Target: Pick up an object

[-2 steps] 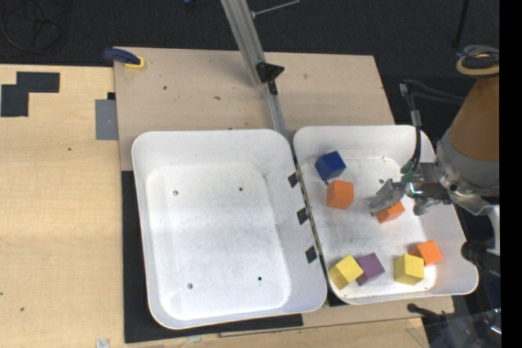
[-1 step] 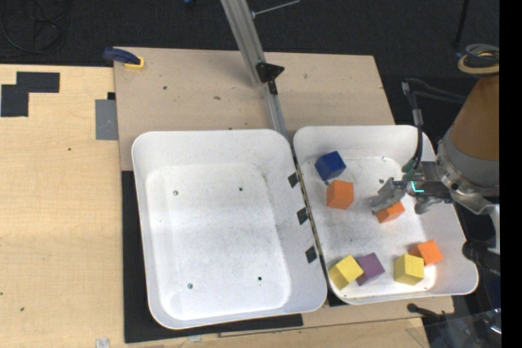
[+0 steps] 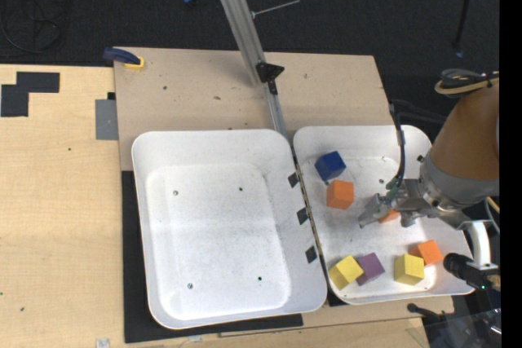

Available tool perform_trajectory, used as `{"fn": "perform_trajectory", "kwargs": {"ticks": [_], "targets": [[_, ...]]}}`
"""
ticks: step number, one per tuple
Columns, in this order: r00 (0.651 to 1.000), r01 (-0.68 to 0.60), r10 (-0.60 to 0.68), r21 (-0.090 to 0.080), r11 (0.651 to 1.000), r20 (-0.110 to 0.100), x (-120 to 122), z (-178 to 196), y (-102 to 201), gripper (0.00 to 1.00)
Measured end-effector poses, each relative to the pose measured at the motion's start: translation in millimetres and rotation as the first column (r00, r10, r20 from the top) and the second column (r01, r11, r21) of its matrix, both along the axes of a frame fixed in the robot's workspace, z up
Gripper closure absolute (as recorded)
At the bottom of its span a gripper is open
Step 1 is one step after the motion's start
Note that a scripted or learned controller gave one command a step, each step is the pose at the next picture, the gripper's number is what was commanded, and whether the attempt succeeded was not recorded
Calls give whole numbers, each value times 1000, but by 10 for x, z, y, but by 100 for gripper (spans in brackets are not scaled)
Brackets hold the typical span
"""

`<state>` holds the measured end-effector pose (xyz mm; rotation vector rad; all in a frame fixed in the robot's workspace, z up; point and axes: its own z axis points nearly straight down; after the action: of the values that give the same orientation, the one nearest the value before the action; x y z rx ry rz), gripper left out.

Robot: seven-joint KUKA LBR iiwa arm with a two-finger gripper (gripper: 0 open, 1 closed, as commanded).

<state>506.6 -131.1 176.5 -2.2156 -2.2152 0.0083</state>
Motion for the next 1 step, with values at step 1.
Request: {"fn": "perform_trajectory", "kwargs": {"ticks": [1], "targets": [[1000, -1, 1, 1, 1000, 0, -45, -470, 83, 0]]}}
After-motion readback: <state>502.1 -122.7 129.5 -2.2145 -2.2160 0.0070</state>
